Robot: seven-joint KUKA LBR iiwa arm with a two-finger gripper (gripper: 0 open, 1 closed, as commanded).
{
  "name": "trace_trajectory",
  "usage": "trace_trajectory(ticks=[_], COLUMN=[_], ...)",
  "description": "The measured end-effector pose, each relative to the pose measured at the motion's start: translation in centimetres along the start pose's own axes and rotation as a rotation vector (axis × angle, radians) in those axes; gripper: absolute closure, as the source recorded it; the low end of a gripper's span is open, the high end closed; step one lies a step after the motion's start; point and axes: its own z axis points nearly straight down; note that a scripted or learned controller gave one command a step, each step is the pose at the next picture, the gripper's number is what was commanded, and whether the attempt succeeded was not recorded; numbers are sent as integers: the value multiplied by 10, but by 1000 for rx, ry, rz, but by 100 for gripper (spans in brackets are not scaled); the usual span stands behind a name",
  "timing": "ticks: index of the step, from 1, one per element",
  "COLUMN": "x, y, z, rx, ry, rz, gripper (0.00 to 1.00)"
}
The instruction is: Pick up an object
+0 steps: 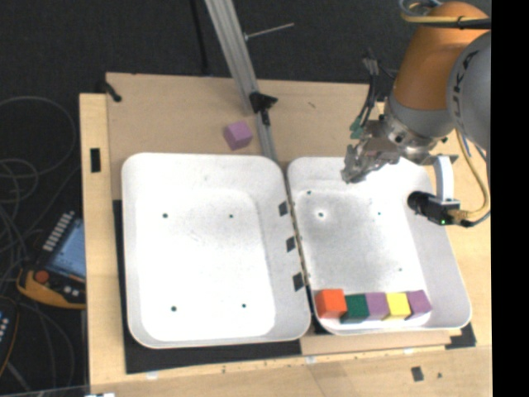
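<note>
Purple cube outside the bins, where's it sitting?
The purple cube sits on the bare bench just behind the left bin, beside the slanted metal pole.

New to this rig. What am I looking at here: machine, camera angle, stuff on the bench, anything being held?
This is one fixed camera above a bench, looking down at a slant. The grey and orange machine entering from the right is a robot arm; its two-finger gripper hangs over the far edge of the right bin. Nothing is visible between its fingers, so it holds nothing that I can see. Two shallow white bins sit side by side. The left bin is beside it. Along the near wall of the right bin lies a row of five small blocks: orange, green, purple, yellow, purple. One more purple block lies on the bench beyond the left bin.
</note>
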Motion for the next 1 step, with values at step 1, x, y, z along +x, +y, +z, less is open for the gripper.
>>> trace_trajectory(ticks=[1], x=[10], y=[25], z=[60], rx=[2], ry=[1], rz=[0], gripper=[100])
